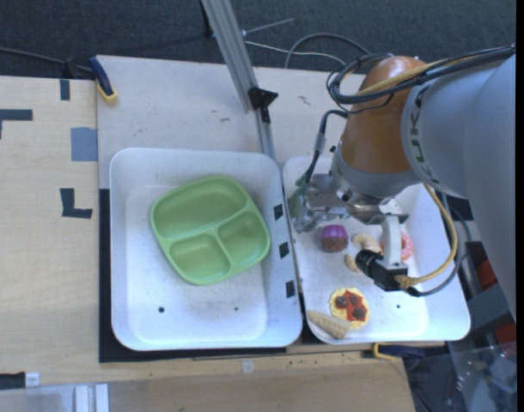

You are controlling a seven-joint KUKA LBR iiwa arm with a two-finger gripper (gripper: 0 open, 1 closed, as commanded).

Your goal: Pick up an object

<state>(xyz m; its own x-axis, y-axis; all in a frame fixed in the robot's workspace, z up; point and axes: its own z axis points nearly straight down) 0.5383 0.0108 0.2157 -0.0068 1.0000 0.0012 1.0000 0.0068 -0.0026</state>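
1. Low over the right bin (pixel 447 316), close to its left wall, sits my gripper (pixel 307 213); whether it is parted or closed I cannot tell from above, and I see nothing gripped in it.
2. Just beside my gripper, toward the near right, a small round purple object (pixel 333 237) lies on the bin floor. It is the nearest thing to pick up, and I cannot tell whether I touch it.
3. Farther out on that same side, a tan lumpy piece (pixel 363 261) lies past the purple one. A pink object (pixel 406 247) shows beyond it, partly hidden by a white and black fitting (pixel 384 271) that hangs off my wrist.
4. Nearer the front edge of the bin, well apart from my gripper, lies a round yellow toy with red spots (pixel 349 305). Just beside that, against the bin's front left corner, is a pale tan wedge (pixel 328 324).
5. Across the wall on the other side of my gripper stands the left bin (pixel 118 230). It holds one thing: a green plate with three compartments (pixel 210 228), lying flat at a slant, with nothing in its compartments.
6. Behind my gripper, a slim metal pole (pixel 232 45) runs up and away over the bench (pixel 39 221).
7. My arm comes in from the right and bends downward over the right bin, with the orange band (pixel 384 123) right above the wrist. A yellow cable (pixel 451 230) loops around the wrist's right side to the black fitting.
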